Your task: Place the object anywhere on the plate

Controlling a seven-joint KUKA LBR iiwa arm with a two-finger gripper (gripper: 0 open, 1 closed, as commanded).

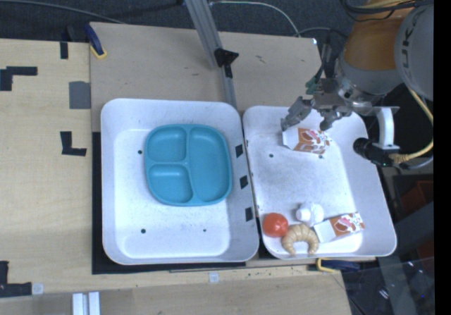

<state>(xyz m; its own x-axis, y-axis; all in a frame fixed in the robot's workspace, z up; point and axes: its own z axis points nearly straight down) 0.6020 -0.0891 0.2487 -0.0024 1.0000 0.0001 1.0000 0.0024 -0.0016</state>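
claw spread open, holding nothing | packet: white, red-orange print, lying flat

Two white bins sit side by side on the desk. The left one holds one blue plate. The right one holds two red-and-white packets, one red ball, one croissant and one small white object.

Arm enters from the right, orange-banded wrist angled down-left. Hand low, its two fingers splayed wide apart, nothing between them.
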